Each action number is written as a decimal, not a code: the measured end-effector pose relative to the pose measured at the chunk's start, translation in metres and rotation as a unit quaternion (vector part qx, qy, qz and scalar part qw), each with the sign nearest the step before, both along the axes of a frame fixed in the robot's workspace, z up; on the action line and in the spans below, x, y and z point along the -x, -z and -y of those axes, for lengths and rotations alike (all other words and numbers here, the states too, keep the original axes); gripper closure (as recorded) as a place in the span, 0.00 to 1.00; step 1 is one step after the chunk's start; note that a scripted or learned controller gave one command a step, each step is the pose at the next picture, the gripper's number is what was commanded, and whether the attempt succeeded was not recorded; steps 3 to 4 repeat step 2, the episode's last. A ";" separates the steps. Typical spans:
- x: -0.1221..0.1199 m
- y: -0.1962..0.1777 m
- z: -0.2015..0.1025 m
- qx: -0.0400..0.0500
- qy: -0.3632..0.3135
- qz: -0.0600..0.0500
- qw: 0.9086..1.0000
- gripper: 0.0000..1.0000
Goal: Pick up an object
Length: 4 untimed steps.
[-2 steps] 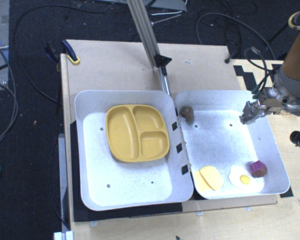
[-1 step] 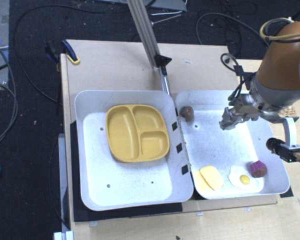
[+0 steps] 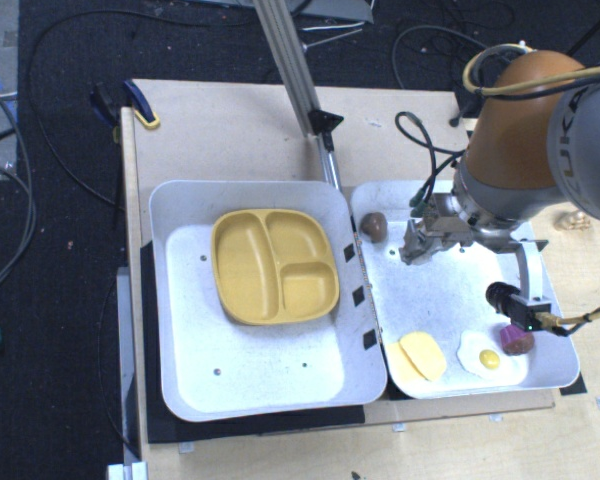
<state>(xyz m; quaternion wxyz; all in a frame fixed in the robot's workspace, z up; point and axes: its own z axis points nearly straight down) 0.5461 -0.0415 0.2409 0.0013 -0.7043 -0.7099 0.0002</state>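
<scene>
1. Station: one grey arm with an orange band [image 3: 525, 98] reached in from the right over two shallow white bins, the left bin [image 3: 180, 368] and the right bin [image 3: 430, 298], set side by side on a pale wooden bench [image 3: 230, 128].
2. Gripper: the two-finger gripper [image 3: 417, 248] hung over the upper part of the right bin. Whether it was released or clenched could not be told from this slant; nothing was seen in it.
3. Candidate objects, right bin, four counted:
   - one small brown rounded object [image 3: 374, 227], at the upper left corner, near the gripper and just left of it;
   - one flat pale yellow slab [image 3: 422, 355], at the lower left;
   - one toy fried egg, white with a yellow yolk [image 3: 480, 354], at the lower right;
   - one small purple object [image 3: 517, 341], just beside the egg and close to the right wall.
4. Left bin, one item: a yellow plastic plate with three compartments [image 3: 276, 265], lying flat.
5. Handling note (a judgement): the brown object looked the nearest pick. A good descent would centre the gripper over it and keep clear of the bin wall, since a rounded piece may roll off a skewed closure.
6. The flat slab and egg lay low, and seemed harder to grip.
</scene>
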 end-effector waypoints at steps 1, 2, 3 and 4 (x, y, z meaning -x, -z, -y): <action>0.000 -0.005 -0.053 0.000 0.000 0.001 1.000 1.00; 0.009 0.011 -0.107 0.000 0.000 0.000 1.000 1.00; 0.009 0.011 -0.107 0.000 0.000 0.000 1.000 1.00; 0.009 0.011 -0.107 0.000 0.000 0.000 1.000 1.00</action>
